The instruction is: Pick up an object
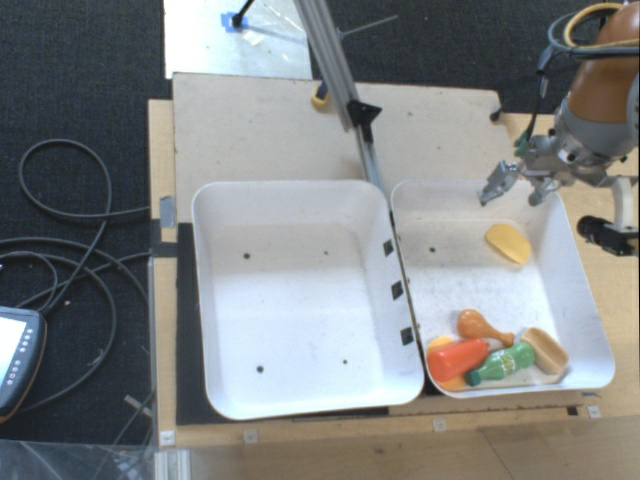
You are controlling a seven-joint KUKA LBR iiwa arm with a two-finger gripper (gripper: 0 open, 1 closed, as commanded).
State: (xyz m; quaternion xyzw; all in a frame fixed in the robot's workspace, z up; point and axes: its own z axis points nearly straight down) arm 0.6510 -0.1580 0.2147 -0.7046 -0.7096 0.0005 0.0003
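1. From my console I saw the gripper (512, 185) hanging over the far end of the right bin (585, 268), its two fingers spread apart with nothing between them. Nothing had been picked yet.

2. The nearest candidate was the yellow piece (509, 243), lying alone on the bin floor just in front of the gripper. It looked flat and low. I judged the main risk there to be the fingers closing above it or skidding over it and coming up with nothing.

3. It also lay close to the bin's right wall. A descent slightly off to that side could have put a finger on the sloped wall rather than on the floor.

4. The other things were bunched in the near corner: a drumstick (481, 326), a red piece (458, 355), a green bottle (503, 363) and a tan piece (546, 349), touching or nearly so. A grab there could have wedged a finger between neighbours or nudged them apart without a hold.

5. The left bin (215, 298) offered no target, so a drift across the divider would have wasted the try.
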